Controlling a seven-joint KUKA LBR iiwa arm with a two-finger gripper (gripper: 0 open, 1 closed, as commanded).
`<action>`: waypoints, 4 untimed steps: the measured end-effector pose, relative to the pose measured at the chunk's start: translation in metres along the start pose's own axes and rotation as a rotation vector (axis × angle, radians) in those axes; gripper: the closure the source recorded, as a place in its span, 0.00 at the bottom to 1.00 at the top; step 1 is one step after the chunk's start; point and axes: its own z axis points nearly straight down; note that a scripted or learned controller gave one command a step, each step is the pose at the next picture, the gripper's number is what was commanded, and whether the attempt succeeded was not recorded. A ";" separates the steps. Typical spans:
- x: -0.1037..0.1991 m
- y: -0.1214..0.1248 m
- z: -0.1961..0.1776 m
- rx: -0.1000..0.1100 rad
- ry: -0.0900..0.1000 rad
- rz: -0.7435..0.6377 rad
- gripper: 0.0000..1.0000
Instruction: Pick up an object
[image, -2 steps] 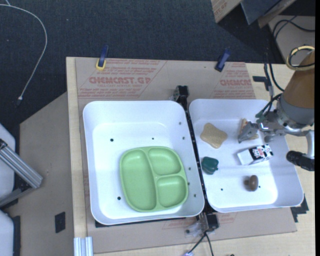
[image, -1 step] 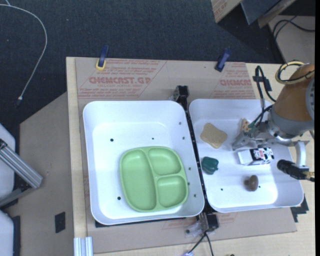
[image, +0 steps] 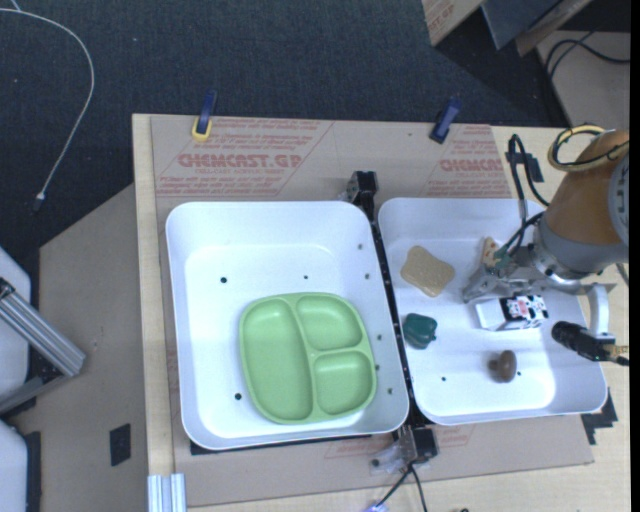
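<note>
The gripper (image: 487, 283) hangs low in the right bin (image: 440, 395); I cannot tell its state. It should descend straight over the tan sponge-like piece (image: 428, 270), perhaps the nearest.

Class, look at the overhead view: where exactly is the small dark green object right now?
The dark green object lies in the right bin, near its left wall, below the tan sponge-like piece.

Tabletop (image: 160, 300): brown board, red lettering along the far side. Bears two shallow white bins side by side, left bin (image: 185, 300) and right bin (image: 570, 395), edges touching.
</note>
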 end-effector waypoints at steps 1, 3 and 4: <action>0.000 0.001 -0.011 -0.004 -0.001 0.000 1.00; -0.001 0.008 -0.098 -0.009 -0.003 -0.001 1.00; -0.001 0.009 -0.152 -0.010 -0.004 -0.002 1.00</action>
